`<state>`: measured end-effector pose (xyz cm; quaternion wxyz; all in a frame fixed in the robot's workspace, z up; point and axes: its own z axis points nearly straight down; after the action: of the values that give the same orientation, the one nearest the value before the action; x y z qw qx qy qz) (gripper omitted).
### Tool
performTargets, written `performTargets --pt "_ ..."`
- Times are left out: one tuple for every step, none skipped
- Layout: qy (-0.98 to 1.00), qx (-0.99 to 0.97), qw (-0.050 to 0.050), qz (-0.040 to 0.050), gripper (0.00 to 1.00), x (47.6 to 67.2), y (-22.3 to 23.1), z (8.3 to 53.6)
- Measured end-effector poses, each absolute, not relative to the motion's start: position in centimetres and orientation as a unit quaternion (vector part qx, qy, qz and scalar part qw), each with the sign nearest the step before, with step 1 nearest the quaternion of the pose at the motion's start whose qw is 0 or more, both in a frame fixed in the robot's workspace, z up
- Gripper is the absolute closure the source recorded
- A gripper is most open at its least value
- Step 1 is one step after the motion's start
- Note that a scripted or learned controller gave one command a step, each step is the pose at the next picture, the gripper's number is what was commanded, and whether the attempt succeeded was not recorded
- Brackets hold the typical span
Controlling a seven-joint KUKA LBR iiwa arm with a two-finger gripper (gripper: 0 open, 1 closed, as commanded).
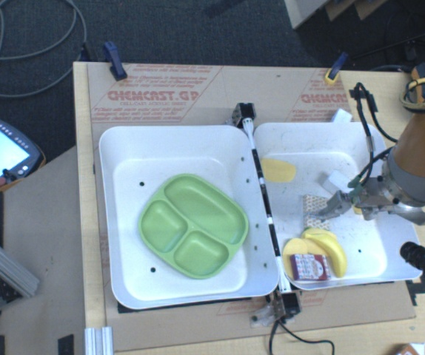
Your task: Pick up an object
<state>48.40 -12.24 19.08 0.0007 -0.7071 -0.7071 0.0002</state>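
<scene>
In the right bin (pixel 272 135), the banana (pixel 329 248) lies at the lower middle of the frame's right half, its long axis running from upper left to lower right, touching a small red packet (pixel 310 268) near the bin's lower edge. The gripper (pixel 325 207) hangs just above it over a patterned flat item (pixel 313 205); whether it is parted or closed I cannot tell. A yellow disc (pixel 278 171) lies near the upper left with bare floor between, and the left bin (pixel 116 154) holds a green divided plate (pixel 192 225).
</scene>
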Motion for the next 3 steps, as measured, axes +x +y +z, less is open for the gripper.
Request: performTargets --pt "-0.707 -0.707 0.001 0.0002 0.00 47.9 -10.8 8.7" --pt "-0.707 -0.707 -0.001 -0.0003 0.00 56.3 -12.5 8.5" --pt "-0.707 -0.707 -0.001 -0.0007 1.00 56.3 -12.5 9.5"
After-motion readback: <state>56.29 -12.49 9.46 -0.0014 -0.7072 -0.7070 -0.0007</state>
